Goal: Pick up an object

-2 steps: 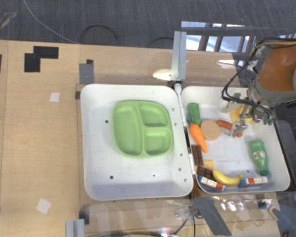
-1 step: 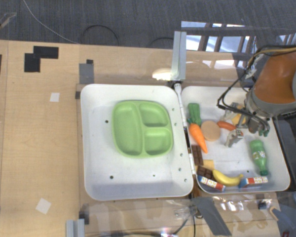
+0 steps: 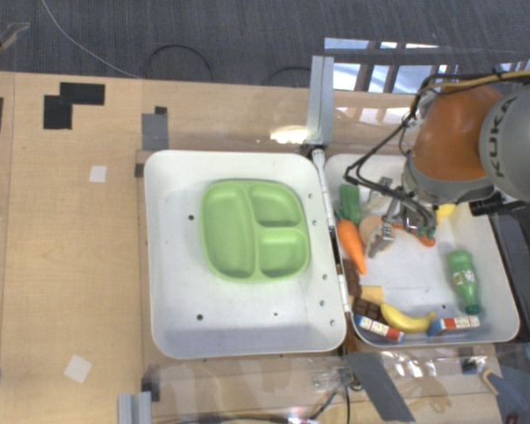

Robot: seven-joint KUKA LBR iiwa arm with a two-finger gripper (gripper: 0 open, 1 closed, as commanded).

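- Nearest the camera, at the 6 o'clock rim of the right bin [image 3: 505, 323], lie a banana [image 3: 405, 318], a brown chocolate bar [image 3: 368, 308] and a few small striped blocks [image 3: 453, 324]; they crowd against the lower wall, probably because loose things slide to a bin's edges.
- A green bottle [image 3: 464, 279] lies on its side at about 4 o'clock in that bin, apart from the banana, with bare floor around it, so I judge it the easiest to reach.
- An orange carrot [image 3: 352, 246] lies along the bin's 9 o'clock wall, pointing toward 5 o'clock, and a green vegetable [image 3: 349, 201] sits just above it at 10 o'clock. Both hug the wall, which would leave little room for an end effector on that side.
- The arm [image 3: 464, 144] reaches in from 3 o'clock, its orange band over the bin's 1 o'clock corner, with the end effector [image 3: 397, 223] low over the middle of the bin, just right of the carrot. A pale roundish thing sits beside it, too blurred to name.
- Whether the end effector is released or clenched I cannot tell; cables and wrist hide its tip, and nothing is plainly seen within it.
- The left bin [image 3: 172, 325] holds a green divided plate [image 3: 252, 230] at its centre, flat, well apart from the arm.
- The counter [image 3: 62, 263] is pale wood with black marks at 10 o'clock.
- The pick looks not yet made: every candidate object rests on the bin floor.
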